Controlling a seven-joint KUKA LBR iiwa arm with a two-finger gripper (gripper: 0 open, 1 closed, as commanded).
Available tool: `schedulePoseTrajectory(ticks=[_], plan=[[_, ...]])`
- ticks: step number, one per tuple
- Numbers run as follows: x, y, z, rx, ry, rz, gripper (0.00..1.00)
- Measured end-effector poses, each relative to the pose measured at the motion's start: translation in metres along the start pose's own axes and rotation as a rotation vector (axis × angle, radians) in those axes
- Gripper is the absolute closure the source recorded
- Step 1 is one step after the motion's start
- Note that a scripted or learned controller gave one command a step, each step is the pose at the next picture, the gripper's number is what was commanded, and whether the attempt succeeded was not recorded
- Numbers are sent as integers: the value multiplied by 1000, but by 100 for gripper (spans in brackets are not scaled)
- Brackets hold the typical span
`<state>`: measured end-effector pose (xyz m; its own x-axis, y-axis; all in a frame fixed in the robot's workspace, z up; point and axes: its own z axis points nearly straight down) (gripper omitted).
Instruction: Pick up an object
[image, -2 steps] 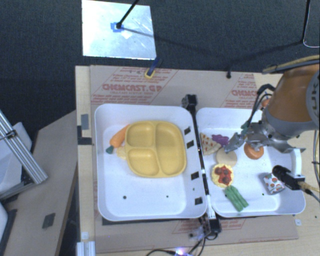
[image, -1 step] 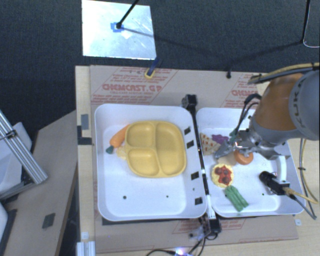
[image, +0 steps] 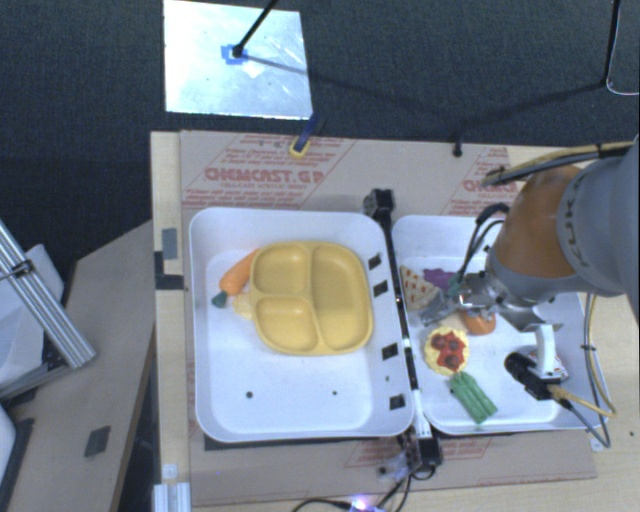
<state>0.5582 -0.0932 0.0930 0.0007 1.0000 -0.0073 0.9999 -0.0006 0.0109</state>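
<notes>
The arm's gripper (image: 452, 300) sits low in the right bin (image: 570, 415) among toy foods, just beside a pizza slice (image: 417, 287); nothing looks lifted yet, and its grip is too obscured to tell.

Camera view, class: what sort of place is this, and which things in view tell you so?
Probably a robotics lab test bench: a grey robot arm with an orange band, two shallow white plastic bins, and toy food such as a small round pizza.
</notes>
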Motion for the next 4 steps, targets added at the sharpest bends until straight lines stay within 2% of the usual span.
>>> schedulePoseTrajectory(ticks=[1, 2, 3, 4], plan=[[-1, 4, -16, -13, -1, -1, 100], [6, 11, -78, 4, 7, -6, 100], [5, 13, -132, 4, 6, -6, 100], [40, -37, -136, 12, 9, -7, 100]])
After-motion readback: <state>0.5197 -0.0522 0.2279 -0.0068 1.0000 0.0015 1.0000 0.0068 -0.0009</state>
